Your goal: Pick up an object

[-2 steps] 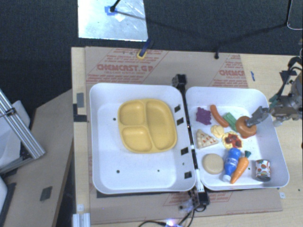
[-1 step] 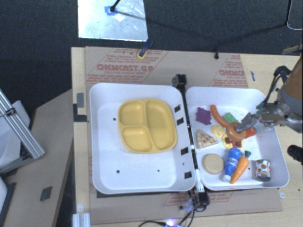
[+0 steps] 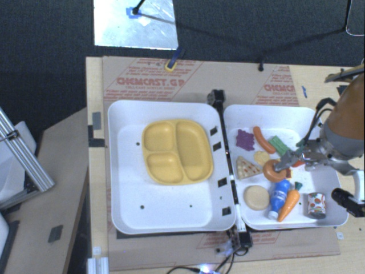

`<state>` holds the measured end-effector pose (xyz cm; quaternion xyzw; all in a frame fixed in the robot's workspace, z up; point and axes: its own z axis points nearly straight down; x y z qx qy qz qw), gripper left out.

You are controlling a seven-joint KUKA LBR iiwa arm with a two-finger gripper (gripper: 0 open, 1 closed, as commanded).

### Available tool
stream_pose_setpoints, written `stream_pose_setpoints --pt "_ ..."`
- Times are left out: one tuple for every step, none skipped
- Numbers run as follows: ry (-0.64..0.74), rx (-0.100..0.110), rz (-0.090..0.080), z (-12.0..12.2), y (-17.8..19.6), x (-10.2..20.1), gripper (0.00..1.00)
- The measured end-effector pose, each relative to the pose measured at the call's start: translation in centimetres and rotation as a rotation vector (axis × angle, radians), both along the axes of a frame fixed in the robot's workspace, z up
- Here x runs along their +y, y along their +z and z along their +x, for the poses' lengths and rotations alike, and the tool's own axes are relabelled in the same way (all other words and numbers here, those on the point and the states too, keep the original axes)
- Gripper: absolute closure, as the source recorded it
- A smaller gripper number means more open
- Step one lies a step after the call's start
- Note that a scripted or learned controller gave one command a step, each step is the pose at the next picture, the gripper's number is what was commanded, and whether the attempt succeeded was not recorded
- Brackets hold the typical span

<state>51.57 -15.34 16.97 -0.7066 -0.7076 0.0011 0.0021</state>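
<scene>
The gripper (image 3: 283, 165) hangs low in the right bin (image 3: 296, 114), right over the orange ring (image 3: 276, 173) among the toys. How wide the claw stands cannot be told. To grasp well, it should settle straight down on the ring's rim, clear of the blue bottle (image 3: 278, 196) and carrot (image 3: 289, 203) just beside it.

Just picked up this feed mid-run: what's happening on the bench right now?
The arm reaches in from the right, its gripper low over the right bin, right at an orange ring-shaped toy amid toy food: a carrot, blue bottle, small can. Nothing looks lifted yet. The left bin holds a yellow divided plate.
</scene>
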Motion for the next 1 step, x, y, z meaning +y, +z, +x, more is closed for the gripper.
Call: stream_pose_setpoints --pt "-0.001 -0.001 0.000 -0.93 -5.78 -0.20 0.00"
